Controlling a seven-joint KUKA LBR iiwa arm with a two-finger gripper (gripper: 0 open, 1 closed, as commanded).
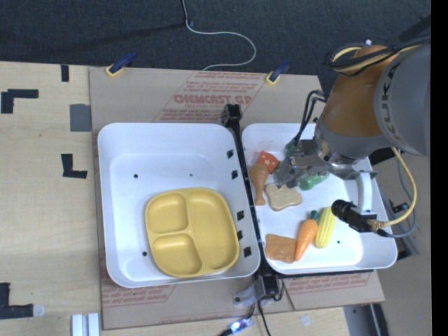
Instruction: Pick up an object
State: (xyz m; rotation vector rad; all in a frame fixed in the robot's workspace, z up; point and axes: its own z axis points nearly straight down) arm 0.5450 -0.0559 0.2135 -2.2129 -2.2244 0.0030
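Observation:
My gripper hangs low in the right bin, near its upper middle. Its fingertips sit just above a tan, bread-shaped piece. A green item lies partly hidden under the gripper's right side. An orange-red piece and a tan elongated piece lie to the gripper's left, near the bin's left wall. Lower in the bin lie a carrot, a yellow corn cob and an orange-brown slab. Nothing shows between the fingers.
The left bin holds a yellow divided plate in its lower middle. A black clip sits at the top of the wall between the bins. Brown cardboard lies under both bins.

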